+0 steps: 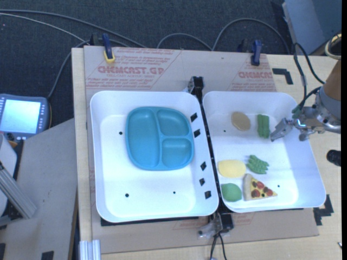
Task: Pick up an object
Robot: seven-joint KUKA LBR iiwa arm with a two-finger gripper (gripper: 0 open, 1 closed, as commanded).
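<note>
Far left of the green stick [263, 126]: a blue divided plate [160, 138] lying flat in the left bin [103, 145], well apart from any likely trouble.

Just left of the green stick, in the right bin [293, 167]: a tan disc [241, 121], near but apparently not touching. Could get shoved if the stick is pushed leftward by a finger landing on it and not astride it.

Below and left of the green stick: a yellow piece [232, 168] and a round green piece [231, 192], close together. Below the stick: a leafy green piece [258, 164] and a pizza slice [259, 188]. Tight cluster; hard to grip one without knocking another.

Just right of the green stick: the gripper [291, 132], fingers [278, 131] spread apart, with nothing between them, one tip almost at the stick's lower end. Probably lined up for that stick, the nearest candidate.

Main risks, as a judgement:
- Closing off-centre and squeezing the stick's end, so that it pivots or squirts out.
- Coming down with one finger on top, rolling the stick toward the tan disc.
- Closing on air beside the stick, given how far to its right the gripper sits.

Further right of the green stick: the bin's right wall, close enough to snag the outer finger on a low approach.
</note>
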